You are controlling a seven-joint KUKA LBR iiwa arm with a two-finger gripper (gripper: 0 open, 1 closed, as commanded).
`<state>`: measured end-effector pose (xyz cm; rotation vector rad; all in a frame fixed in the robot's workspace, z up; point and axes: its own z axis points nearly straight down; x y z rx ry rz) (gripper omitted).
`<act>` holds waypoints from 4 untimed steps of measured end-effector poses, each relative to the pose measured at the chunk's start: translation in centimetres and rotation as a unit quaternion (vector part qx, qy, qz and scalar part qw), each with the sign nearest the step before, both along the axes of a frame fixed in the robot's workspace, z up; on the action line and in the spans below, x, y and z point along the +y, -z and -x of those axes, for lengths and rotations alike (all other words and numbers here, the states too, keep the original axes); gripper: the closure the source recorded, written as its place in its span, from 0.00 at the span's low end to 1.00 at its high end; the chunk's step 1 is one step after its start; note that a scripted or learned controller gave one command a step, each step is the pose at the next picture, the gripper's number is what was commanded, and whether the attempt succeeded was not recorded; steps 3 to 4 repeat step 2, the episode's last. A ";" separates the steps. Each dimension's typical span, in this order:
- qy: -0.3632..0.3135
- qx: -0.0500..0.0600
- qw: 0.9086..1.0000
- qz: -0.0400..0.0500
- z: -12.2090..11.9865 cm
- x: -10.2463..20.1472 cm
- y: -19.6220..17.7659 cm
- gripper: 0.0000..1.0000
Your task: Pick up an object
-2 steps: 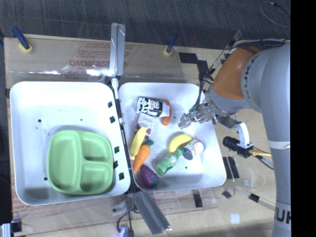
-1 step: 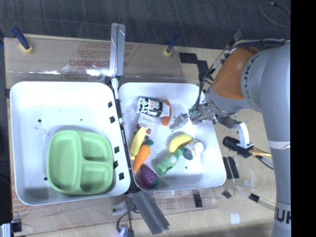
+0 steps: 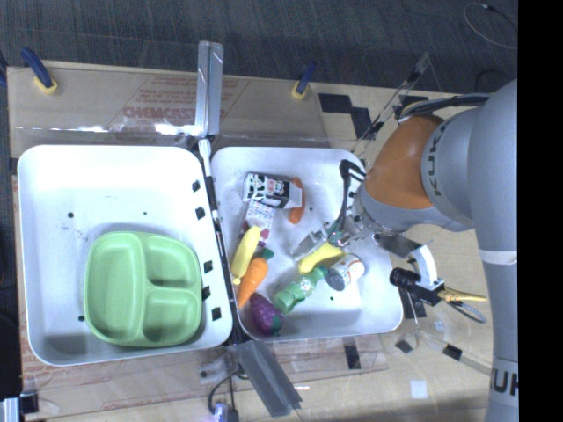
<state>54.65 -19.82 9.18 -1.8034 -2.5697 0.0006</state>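
Nearest the viewer, at six o'clock in the right bin (image 3: 380, 319), lies a heap of toy food: a purple eggplant (image 3: 264, 313), a carrot (image 3: 252, 279), a green bottle (image 3: 294, 294) and a small can (image 3: 343, 274). Just beyond them a yellow banana (image 3: 321, 255) lies directly under the hand (image 3: 335, 234), which sits low over the middle of the bin. Whether the hand is parted or closed cannot be told, and nothing is plainly held in it. Further back, a second yellow piece (image 3: 245, 249) lies at nine o'clock, and a black-and-white carton (image 3: 266, 189) at eleven o'clock beside a small orange piece (image 3: 296, 213).

The risk is crowding. The banana touches the can and the bottle, so a closing hand could well nudge them or catch two things together; the banana's curved, smooth skin may also slip free on the lift.

The left bin (image 3: 53, 174) holds a green divided tray (image 3: 143, 286). Both bins rest on a pale wooden desk (image 3: 114, 90) with blue clamps (image 3: 40, 70) along its far edge, at twelve o'clock. Dark carpet (image 3: 264, 16) lies beyond.
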 end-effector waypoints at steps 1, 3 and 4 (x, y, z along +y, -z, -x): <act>-0.002 0.000 1.000 0.000 -0.1 0.1 -1.0 1.00; -0.002 0.000 1.000 0.000 -0.1 0.0 -1.0 0.00; -0.002 0.000 1.000 0.000 -0.1 0.0 -1.0 0.00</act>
